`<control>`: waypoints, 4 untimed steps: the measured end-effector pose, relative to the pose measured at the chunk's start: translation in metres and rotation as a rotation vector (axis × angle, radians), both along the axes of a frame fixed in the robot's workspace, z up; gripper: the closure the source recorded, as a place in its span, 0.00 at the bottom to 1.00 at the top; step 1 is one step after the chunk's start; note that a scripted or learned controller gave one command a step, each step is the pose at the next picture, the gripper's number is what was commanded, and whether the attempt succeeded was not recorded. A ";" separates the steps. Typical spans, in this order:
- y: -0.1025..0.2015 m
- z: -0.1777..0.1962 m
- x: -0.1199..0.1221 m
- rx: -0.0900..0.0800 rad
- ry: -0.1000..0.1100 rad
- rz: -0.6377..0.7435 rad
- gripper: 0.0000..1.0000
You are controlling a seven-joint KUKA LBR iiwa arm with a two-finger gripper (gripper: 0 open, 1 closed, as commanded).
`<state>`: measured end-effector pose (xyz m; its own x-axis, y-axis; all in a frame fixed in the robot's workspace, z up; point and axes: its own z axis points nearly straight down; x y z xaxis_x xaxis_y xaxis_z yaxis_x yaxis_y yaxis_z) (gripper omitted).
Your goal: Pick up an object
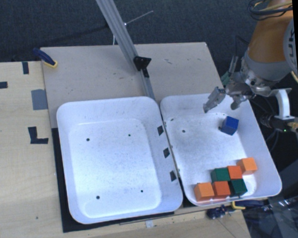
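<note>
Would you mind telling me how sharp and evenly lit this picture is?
Camera view: soft overall; the two-finger gripper looks slightly blurred; the small blue cube casts a faint shadow on the right shallow white bin; no strong glare.

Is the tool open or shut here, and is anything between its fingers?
Open. The tool hangs over the right bin with its two fingers spread apart, nothing between them; the blue block lies below, apart.

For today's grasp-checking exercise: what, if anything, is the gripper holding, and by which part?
Nothing is held. The gripper is open above the right bin, and the blue block lies apart from it on the bin floor.
</note>
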<state>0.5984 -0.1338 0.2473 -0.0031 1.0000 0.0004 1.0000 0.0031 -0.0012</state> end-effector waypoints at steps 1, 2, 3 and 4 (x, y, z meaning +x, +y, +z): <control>0.000 0.000 0.000 0.000 0.000 0.000 0.00; 0.001 -0.045 0.004 -0.001 0.005 -0.001 0.00; -0.005 -0.108 0.001 -0.001 0.007 -0.002 0.00; -0.004 -0.159 -0.001 -0.001 0.004 -0.001 0.00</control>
